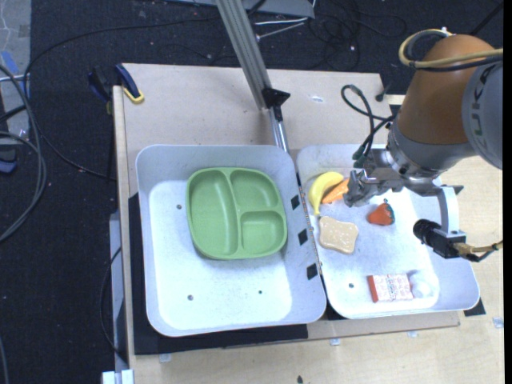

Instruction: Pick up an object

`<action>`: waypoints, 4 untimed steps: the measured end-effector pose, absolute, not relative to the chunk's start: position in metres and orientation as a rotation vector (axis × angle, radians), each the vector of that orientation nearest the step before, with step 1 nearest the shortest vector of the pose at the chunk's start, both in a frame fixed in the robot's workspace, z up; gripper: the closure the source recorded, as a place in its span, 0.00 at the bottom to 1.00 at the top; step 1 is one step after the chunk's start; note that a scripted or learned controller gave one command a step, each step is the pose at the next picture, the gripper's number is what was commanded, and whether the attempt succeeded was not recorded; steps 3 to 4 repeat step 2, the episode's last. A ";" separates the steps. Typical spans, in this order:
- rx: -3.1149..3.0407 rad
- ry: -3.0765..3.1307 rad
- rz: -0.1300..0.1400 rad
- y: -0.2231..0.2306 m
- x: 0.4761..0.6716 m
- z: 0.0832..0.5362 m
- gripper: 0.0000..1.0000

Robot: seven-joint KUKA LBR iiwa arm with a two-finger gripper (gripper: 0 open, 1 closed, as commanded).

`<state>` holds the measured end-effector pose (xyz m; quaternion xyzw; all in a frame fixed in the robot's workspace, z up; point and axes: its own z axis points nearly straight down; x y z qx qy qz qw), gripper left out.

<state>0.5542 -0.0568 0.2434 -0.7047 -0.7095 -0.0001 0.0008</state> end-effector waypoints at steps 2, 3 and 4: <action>-2.213 -2.230 -0.004 0.054 0.566 0.241 1.00; -2.213 -2.230 -0.004 0.054 0.566 0.241 1.00; -2.213 -2.230 -0.004 0.054 0.566 0.241 1.00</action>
